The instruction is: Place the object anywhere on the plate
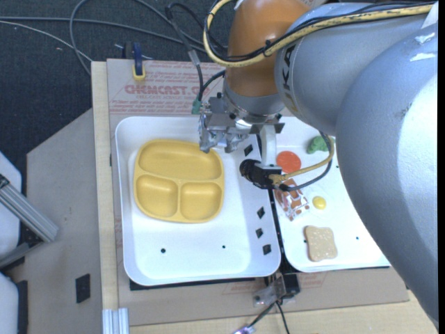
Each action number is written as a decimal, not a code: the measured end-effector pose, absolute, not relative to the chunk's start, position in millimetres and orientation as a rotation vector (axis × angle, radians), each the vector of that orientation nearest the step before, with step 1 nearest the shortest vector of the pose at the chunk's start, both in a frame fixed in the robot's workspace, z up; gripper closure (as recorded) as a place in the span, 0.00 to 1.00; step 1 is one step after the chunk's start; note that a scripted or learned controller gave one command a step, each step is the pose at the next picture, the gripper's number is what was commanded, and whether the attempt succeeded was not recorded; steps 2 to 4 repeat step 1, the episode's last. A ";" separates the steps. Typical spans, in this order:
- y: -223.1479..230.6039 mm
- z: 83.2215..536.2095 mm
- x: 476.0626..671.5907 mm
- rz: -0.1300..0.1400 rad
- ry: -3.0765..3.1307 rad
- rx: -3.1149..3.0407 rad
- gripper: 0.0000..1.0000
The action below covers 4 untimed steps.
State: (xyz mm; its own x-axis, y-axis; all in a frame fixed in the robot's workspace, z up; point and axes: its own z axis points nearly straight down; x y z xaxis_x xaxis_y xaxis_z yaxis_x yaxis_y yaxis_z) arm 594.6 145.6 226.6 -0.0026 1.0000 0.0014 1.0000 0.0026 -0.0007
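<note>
1. Camera view, surface: cardboard-covered surface (167,82) bearing two shallow white bins side by side, left bin (188,256) and right bin (361,249)
2. Plate: yellow plate (179,179) with three compartments, lying in the upper part of the left bin; all compartments look bare
3. Arm: grey arm with orange band (261,19), reaching in from the right and covering much of the right bin
4. Hand: the hand (212,142) sits low at the plate's upper right rim, touching or just above it; cannot tell from this angle whether it is open or closed, and no item can be made out in it
5. Loose items in the right bin: red disc (288,161), green piece (319,145), small yellow piece (319,202), tan cracker-like square (321,243), a red-and-white item (294,200)
6. Task's thing: which item is meant cannot be told; every candidate seen lies in the right bin, none on the plate
7. Step, as a judgement: hand positioned at the plate, at the release stage, yet delivery is unconfirmed
8. Next move calls for: if nothing was carried, travel back over the right bin and a fresh grasp; otherwise, letting go over a compartment
</note>
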 end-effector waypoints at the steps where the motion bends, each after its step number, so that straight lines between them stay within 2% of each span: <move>1: 144.6 226.5 594.6 0.001 -2.222 -2.219 0.00; 4: 144.6 226.5 594.6 0.001 -2.222 -2.219 0.00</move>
